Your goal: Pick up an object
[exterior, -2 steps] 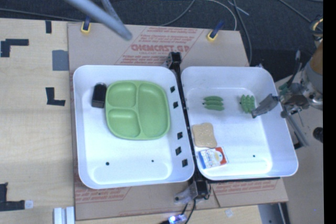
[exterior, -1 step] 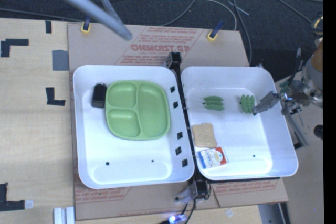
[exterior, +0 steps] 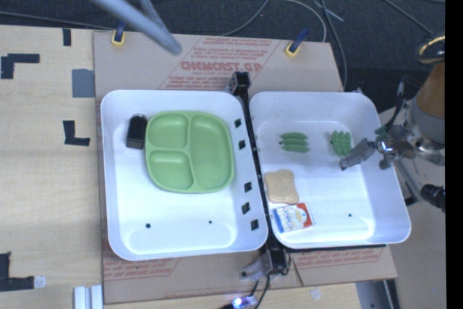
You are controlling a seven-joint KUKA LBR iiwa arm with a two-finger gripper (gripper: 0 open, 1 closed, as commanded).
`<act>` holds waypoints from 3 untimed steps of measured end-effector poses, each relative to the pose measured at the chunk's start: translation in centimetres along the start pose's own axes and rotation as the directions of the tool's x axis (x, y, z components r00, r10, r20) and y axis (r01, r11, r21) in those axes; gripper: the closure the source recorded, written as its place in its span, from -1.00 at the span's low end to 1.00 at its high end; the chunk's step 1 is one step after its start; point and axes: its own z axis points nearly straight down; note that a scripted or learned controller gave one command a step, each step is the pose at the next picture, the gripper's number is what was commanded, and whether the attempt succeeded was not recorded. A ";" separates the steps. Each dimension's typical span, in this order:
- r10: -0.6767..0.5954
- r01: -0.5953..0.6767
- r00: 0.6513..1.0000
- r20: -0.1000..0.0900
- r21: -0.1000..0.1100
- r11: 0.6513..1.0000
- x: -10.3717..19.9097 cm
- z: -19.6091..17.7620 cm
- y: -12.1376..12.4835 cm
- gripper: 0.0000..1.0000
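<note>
**Gripper at the right bin's rim, nothing held**

I saw the gripper [exterior: 356, 154] reaching in over the right bin [exterior: 362, 108] from its right side, just beside the green broccoli piece [exterior: 341, 141]. I could not tell how its fingers stood. Left of it lay the pea pods [exterior: 294, 142], nearer me the bread slice [exterior: 281, 186] and a small carton [exterior: 292, 217]. The left bin [exterior: 116, 155] held a green divided plate [exterior: 190, 152] and a black block [exterior: 136, 131].

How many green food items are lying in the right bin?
2. The green pea pods lie in the upper middle of the right bin. The green leafy piece lies to their right, beside the gripper.
</note>
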 end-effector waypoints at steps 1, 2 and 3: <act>-0.001 0.001 1.000 0.000 0.000 1.000 0.3 5.7 0.9 -1.00; -0.001 0.002 1.000 0.003 -0.006 1.000 0.3 10.9 1.0 -1.00; -0.001 0.001 1.000 0.005 -0.010 1.000 0.2 9.5 1.1 1.00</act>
